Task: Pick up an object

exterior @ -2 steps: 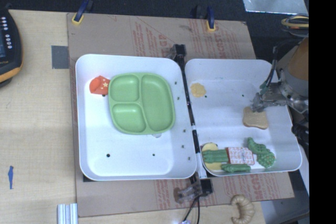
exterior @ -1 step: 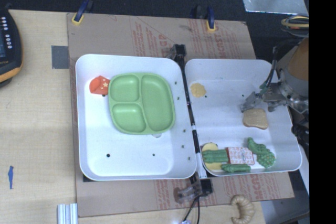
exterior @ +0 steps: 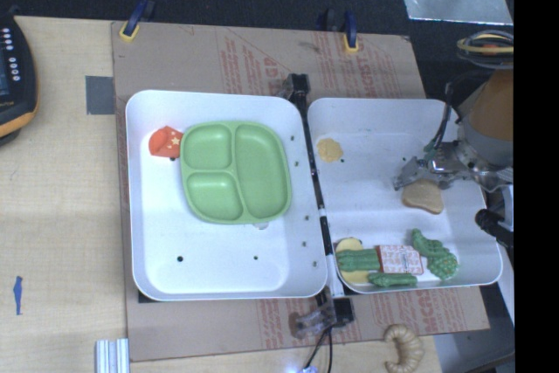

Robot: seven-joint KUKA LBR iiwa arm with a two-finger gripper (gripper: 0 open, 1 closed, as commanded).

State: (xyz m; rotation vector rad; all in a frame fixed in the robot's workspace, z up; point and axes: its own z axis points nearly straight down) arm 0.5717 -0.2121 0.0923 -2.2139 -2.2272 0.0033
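We see the metal end effector [exterior: 425, 173] low in the right bin [exterior: 376, 113], just above a flat tan bread-shaped piece [exterior: 424, 200], its grip impossible to tell, while a smooth green 3-compartment plate [exterior: 236, 171] fills the left bin [exterior: 157, 258].

You see the arm [exterior: 489, 113] at three o'clock: a rounded grey body with an orange band over its upper part. A dark cable runs down its left side. Below it, the gripper [exterior: 417, 175] is bare grey metal with thin fingers, and black parts sit at the wrist's lower right.
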